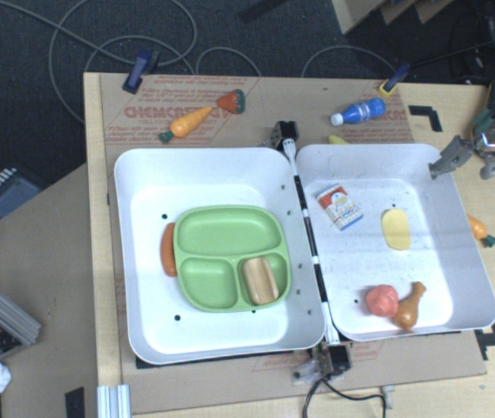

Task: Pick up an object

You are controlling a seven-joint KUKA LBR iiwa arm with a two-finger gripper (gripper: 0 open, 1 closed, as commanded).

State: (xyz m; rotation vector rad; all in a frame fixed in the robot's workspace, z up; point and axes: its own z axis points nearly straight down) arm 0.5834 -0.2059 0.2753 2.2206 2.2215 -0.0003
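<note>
Gripper (478,151) hangs over the upper right corner of the right bin (422,159), at the picture's right edge; whether it is open or closed I cannot tell, and nothing shows in its grasp. Left bin (143,190) holds a green divided plate (230,255) with a bread roll (260,280) in its lower right compartment and a red sausage (169,249) against its left side. Below and left of the claw, the right bin holds a small carton (340,207), a yellow piece (396,230), a pink ball (383,300) and a drumstick (410,306), all well apart from it
</note>
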